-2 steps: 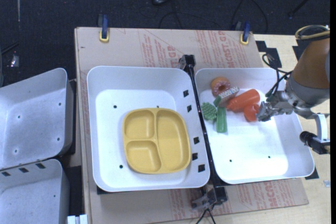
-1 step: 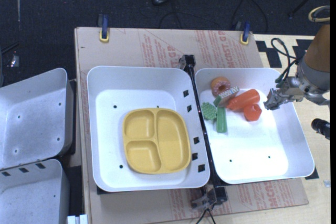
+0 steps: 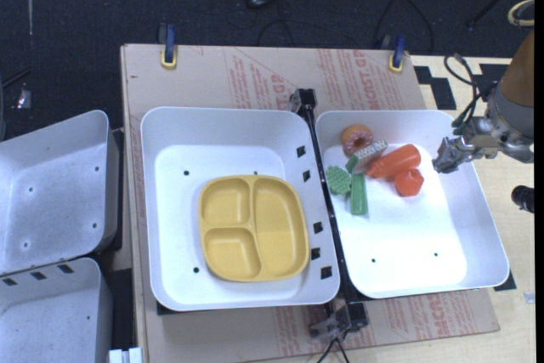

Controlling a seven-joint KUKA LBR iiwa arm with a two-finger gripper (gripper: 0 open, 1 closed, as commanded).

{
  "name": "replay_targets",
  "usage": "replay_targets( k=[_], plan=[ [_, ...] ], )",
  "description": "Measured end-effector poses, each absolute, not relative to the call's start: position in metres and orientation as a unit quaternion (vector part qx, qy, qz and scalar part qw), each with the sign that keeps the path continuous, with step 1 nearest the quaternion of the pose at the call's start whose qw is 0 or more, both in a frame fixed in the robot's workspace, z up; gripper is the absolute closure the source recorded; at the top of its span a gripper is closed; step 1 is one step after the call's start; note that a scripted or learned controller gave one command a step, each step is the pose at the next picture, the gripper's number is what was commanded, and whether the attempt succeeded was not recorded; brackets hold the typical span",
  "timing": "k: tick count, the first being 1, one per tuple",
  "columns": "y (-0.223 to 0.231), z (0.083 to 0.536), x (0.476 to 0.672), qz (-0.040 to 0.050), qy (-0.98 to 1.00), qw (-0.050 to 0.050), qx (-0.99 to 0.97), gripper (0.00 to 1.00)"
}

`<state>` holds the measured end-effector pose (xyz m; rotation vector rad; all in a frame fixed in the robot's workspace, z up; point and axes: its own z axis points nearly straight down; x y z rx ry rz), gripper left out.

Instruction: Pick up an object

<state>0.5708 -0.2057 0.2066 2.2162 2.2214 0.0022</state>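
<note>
— Gripper (image 3: 445, 155) sits at the right bin's (image 3: 476, 208) far-right rim, above the wall. Whether its tips are spread or closed, I cannot tell; nothing visibly sits between them.

— And the objects?

— All to its left, near: an orange plastic carrot-like piece (image 3: 398, 160) with a red chunk (image 3: 409, 182) touching it. Beyond those lie a green stick (image 3: 358, 193) and a pink ring doughnut (image 3: 356, 137).

— So which step?

— Approach, I'd judge. Next it must shift left over the carrot and descend.
</note>
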Motion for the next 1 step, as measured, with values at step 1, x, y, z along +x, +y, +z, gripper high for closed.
replay_targets(
  k=[1],
  plan=[
    [-0.1533,0.2209,0.5777,0.0011,0.710,0.001,0.705,1.00]
  ],
)
